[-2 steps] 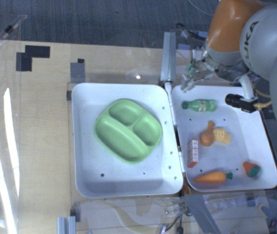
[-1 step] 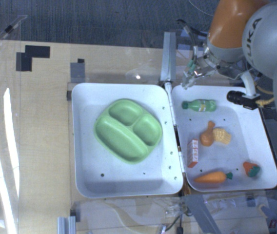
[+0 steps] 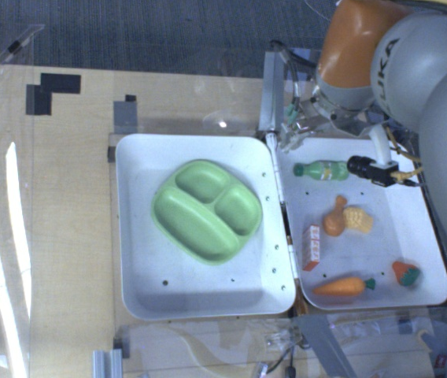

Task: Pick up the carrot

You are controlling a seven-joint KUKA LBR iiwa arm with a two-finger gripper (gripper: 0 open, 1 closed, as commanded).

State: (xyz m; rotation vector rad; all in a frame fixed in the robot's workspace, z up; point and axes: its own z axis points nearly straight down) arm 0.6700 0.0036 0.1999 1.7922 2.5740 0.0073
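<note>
A grey robot arm point(image 3: 412, 61) with an orange band leans in from the right above the far edge of the right-hand bin point(image 3: 432, 235), its end effector point(image 3: 298, 128) hovering near that bin's far left corner; whether it is spread wide or drawn narrow cannot be told from this angle, and nothing is seen held in it. The carrot point(image 3: 341, 287), the object to be picked up, lies on its side at the near edge of the same bin, well apart from the end effector, so the arm appears to be at the outset of the job, with a reach across the bin ahead. Sharing the bin are a green bottle point(image 3: 323, 170) lying flat near the far side, a small orange and yellow toy point(image 3: 346, 217) in the middle, a little red-and-white carton point(image 3: 312, 246) by the left wall and a small orange-and-green piece point(image 3: 406, 273) at the right. The left-hand bin point(image 3: 141, 282) on the wooden surface point(image 3: 42, 235) holds a green divided plate point(image 3: 206, 209).
</note>
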